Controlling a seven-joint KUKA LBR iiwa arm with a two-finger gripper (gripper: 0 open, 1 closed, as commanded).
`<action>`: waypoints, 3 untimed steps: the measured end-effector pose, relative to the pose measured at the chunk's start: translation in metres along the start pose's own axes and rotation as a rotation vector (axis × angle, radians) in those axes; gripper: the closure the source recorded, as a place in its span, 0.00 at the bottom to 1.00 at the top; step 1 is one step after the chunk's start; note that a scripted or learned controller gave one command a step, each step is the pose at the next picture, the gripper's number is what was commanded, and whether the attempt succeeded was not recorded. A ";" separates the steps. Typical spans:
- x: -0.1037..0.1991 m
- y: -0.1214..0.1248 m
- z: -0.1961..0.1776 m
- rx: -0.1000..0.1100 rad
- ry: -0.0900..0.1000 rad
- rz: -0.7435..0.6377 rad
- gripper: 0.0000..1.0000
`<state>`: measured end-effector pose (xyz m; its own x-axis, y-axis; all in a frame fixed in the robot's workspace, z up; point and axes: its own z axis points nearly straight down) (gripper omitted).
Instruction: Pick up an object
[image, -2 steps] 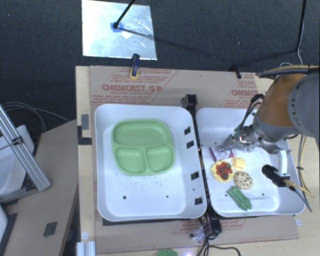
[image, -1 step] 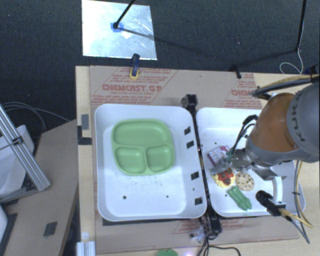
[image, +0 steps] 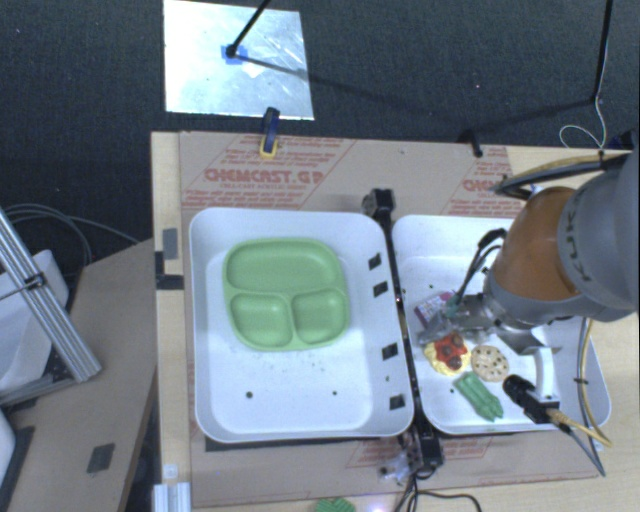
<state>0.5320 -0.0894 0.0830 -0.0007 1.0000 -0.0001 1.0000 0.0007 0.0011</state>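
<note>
Nearest the lens, a small cluster of clamps and cabling (image: 415, 462) is seen at the bench's front edge, just below the seam where the two bins meet. Just behind it, the right-hand shallow white bin (image: 420, 240) is occupied by a scatter of toy food: a ridged green plastic piece (image: 479, 396) near the front wall, a round tan cracker-like disc dotted with holes (image: 488, 362) just behind it, and a red-and-yellow lumpy toy (image: 446, 352) beside that. A small purple-and-white packet (image: 433, 305) is found a little farther back, touching or nearly touching the red-and-yellow toy. The two-finger gripper (image: 455, 312) is poised right over this packet; whether its claw is apart or closed cannot be told from here, as the tips are lost among the objects. The grey arm with its orange band (image: 535, 255) is seen filling the bin's right side.

To the left, the other shallow white bin (image: 215, 400) is taken up by a pale green three-compartment plastic tray (image: 286, 293), lying flat. Both bins are carried on a brown cardboard sheet printed with red lettering (image: 262, 172). Farther back, a yellow-and-blue clamp (image: 269, 133) is fixed at the sheet's rear edge, and beyond it a shiny silver square panel (image: 238, 58) is laid on dark carpet (image: 80, 100).
</note>
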 end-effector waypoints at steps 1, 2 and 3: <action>0.003 0.054 -0.002 -0.005 -0.001 -0.005 0.00; -0.027 0.127 -0.003 -0.009 -0.003 -0.004 0.00; -0.006 0.037 -0.001 0.007 0.003 0.001 0.00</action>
<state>0.5693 -0.0952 0.0839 0.0000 1.0000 0.0026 1.0000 0.0000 -0.0063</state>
